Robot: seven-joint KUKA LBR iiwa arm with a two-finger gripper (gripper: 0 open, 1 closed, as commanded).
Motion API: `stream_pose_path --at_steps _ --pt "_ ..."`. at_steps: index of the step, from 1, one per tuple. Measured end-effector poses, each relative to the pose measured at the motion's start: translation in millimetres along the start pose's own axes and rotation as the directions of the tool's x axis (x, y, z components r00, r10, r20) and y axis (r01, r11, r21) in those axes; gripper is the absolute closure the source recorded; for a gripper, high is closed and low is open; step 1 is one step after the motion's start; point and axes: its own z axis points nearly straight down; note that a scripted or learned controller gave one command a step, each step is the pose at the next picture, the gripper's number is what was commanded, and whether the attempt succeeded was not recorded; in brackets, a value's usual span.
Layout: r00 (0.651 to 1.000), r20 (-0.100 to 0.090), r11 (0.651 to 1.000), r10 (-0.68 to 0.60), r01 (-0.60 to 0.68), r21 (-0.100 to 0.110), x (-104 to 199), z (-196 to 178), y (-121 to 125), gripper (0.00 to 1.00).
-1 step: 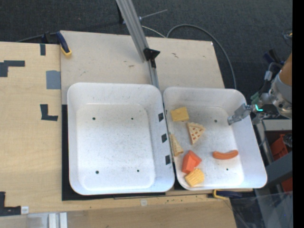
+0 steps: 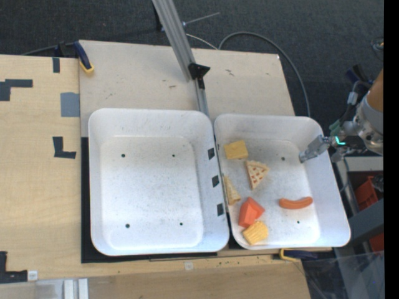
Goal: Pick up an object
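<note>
The right bin [image 2: 324, 185] holds small toy foods that look light and stiff: a sausage [image 2: 295, 202], a waffle wedge [image 2: 255, 174], a yellow block [image 2: 235, 150], a red piece [image 2: 250, 212] and corn [image 2: 255, 232]. The sausage lies apart from the rest and looks easiest to pinch across its middle, though it may roll. The pincer [image 2: 310, 149] hangs at the bin's right rim; its opening is too small to tell, and nothing shows in it.

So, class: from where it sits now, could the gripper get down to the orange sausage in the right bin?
Probably yes. The gripper sits at the right bin's right rim, and the sausage lies alone on bare floor nearby, with nothing over it.
</note>
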Motion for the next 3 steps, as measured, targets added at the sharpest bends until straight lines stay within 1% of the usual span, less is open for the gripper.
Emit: stream_pose_path --at_steps 1,2,3 --pt "1.0 0.0 1.0 0.001 -0.001 0.004 0 44 -4 0.0" --pt "1.0 -0.002 1.0 0.001 -0.001 0.007 8 102 -12 0.0" --pt "1.0 0.002 1.0 0.001 -0.001 0.0 9 154 -12 0.0"
